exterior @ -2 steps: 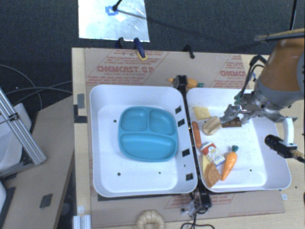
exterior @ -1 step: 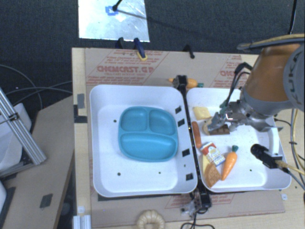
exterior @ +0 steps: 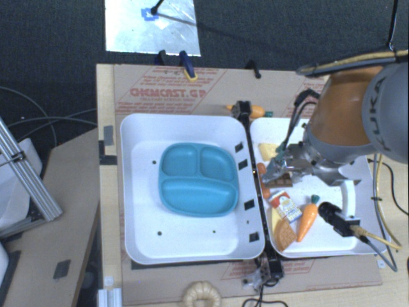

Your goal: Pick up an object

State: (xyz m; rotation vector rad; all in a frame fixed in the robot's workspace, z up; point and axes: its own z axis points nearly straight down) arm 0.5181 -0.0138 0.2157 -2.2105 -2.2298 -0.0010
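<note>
Cardboard-covered surface (exterior: 167,89), two white bins, arm over the right one.
We see the gripper (exterior: 277,170) low in the right bin (exterior: 324,190) by its left wall; whether it is open or closed we cannot tell. A yellow wedge (exterior: 268,150), a packet (exterior: 285,206) and a carrot (exterior: 307,219) lie near it. The left bin (exterior: 192,235) holds a blue plate (exterior: 197,179).

Left bin (exterior: 137,235): blue divided plate (exterior: 197,179) occupies the middle, with bare floor all round, widest on the near side. Right bin (exterior: 329,243): carrot (exterior: 307,220), packet (exterior: 285,207) and cracker (exterior: 283,233) crowd the near left; arm (exterior: 348,117) overhangs the far part.
</note>
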